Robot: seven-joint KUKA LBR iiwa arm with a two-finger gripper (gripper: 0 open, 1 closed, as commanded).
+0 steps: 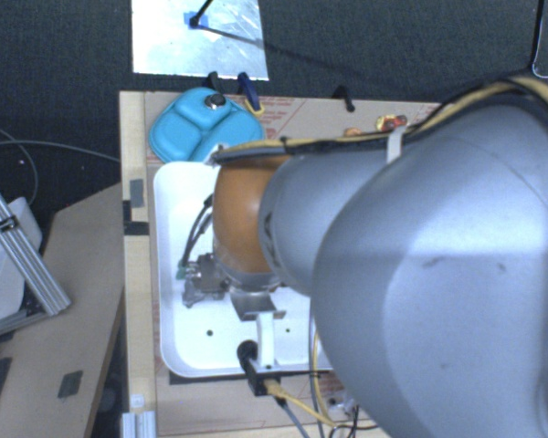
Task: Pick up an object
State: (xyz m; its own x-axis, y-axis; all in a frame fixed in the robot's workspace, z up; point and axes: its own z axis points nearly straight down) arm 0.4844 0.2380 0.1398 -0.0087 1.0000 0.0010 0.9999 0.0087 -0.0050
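Even, soft light; glare on the foil sheet (pixel 199 26) by the bench's far edge; the near arm (pixel 420 254) looks blurred.

My arm (pixel 438 263) has a smooth grey shell, painted metal by the look of it, with a soft satin sheen. The orange band (pixel 237 213) is glossier. My wrist fittings (pixel 205 281) are bare dull metal. The left bin (pixel 178 336) is smooth white plastic, slightly shiny. Far left, the blue container (pixel 201 126) is glossy moulded plastic. The bench board (pixel 301 117) looks like matt cardboard or wood. The dark floor (pixel 55 62) is rough, carpet-like. The aluminium rail (pixel 23 258) has a brushed finish.
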